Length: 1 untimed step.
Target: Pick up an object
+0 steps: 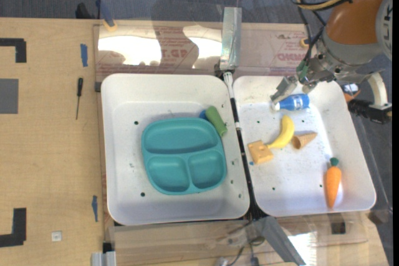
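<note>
The gripper (288, 91) is positioned over the right bin (355, 134), beside a blue bottle (294, 102); its degree of opening cannot be determined.

Counting up now: two white bins, the left bin (118, 134) and the right bin (355, 152). In the left bin, one teal divided plate (184, 154) at centre, with one green piece (216, 120) at its two o'clock. Over in the right bin, five items: one blue bottle (294, 102) at twelve o'clock, one banana (283, 133) at centre, one yellow block (260, 151) at its seven o'clock, one tan cone (303, 140) at three, and one carrot (333, 182) at five.
</note>
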Each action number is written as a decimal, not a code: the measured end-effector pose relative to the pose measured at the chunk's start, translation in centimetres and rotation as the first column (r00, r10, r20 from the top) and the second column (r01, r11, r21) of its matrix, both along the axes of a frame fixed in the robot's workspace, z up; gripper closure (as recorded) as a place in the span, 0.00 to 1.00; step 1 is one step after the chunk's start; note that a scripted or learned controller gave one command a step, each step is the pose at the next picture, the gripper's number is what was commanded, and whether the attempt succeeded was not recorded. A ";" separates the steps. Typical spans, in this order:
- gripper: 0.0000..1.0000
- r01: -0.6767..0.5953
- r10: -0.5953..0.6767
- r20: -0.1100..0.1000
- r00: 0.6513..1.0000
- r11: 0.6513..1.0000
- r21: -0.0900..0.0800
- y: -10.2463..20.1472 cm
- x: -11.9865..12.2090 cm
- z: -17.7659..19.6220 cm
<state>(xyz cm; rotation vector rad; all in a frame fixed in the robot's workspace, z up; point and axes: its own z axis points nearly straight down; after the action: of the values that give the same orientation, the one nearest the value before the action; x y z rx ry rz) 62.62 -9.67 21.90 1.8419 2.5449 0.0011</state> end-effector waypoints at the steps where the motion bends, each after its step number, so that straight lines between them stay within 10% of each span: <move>1: 0.00 -0.187 0.187 0.006 0.982 0.982 -0.003 -3.4 -0.9 -13.1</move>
<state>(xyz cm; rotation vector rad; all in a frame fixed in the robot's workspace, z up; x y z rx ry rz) 61.67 -13.03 8.81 1.5912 2.7013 0.0036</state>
